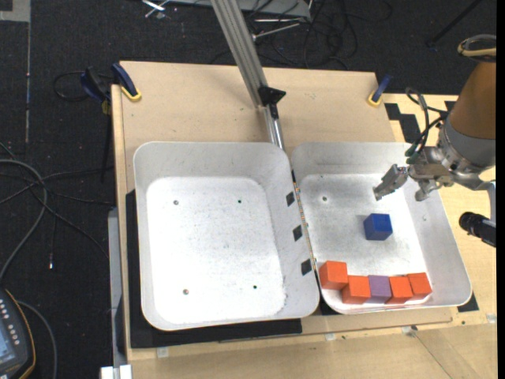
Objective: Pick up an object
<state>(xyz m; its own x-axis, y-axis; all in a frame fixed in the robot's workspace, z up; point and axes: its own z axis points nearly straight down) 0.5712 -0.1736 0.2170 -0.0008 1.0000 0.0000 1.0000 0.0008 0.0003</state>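
camera view, read from the left: the left bin (158,212) sits beside its twin, their rims meeting at the middle of the bench (197,109). in the right bin (442,243) a blue cube (378,227) rests alone on the speckled floor, roughly central. along the near wall runs a row of blocks: an orange block (333,273), a second orange block (357,288), a purple block (379,287), a third orange block (401,287) and a fourth orange block (419,283), each touching the next. my claw (409,183) hangs over the far right part of this bin, above and to the right of the blue cube, apart from it. my two fingers are spread, with nothing between them.
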